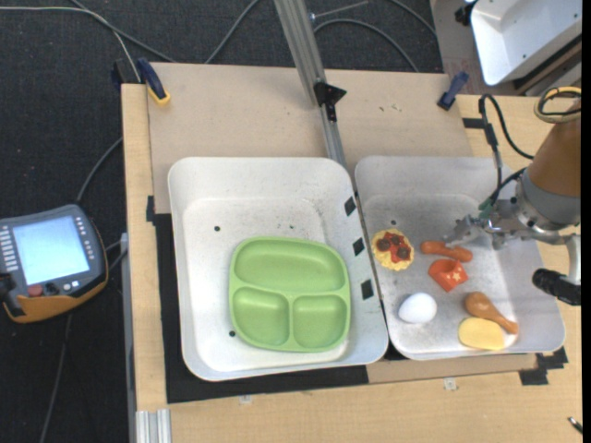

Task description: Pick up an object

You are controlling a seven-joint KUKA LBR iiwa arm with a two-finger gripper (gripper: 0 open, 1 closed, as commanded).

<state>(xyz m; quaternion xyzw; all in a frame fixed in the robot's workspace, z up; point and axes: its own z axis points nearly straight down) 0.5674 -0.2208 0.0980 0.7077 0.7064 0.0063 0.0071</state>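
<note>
Yellow piece (pixel 483 334) sits at the near edge of the right bin (pixel 406 183), and the hand (pixel 473 228) is low over the toys beside it.

In that right bin there are 6 small things: the yellow piece, a brown drumstick (pixel 489 311) touching it, a white egg (pixel 417 308), a red chunk (pixel 448 273), an orange carrot-like stick (pixel 446 249), and a little round pizza (pixel 392 249) by the left wall. The hand comes in from the right, its metal tips just above the orange stick, nothing visibly between them; whether the tips are apart or together, I cannot tell. The left bin (pixel 240 178) carries a green 3-compartment plate (pixel 290 293). Left of the table (pixel 240 109), a teach pendant (pixel 48 260) lies on the dark floor.
</note>
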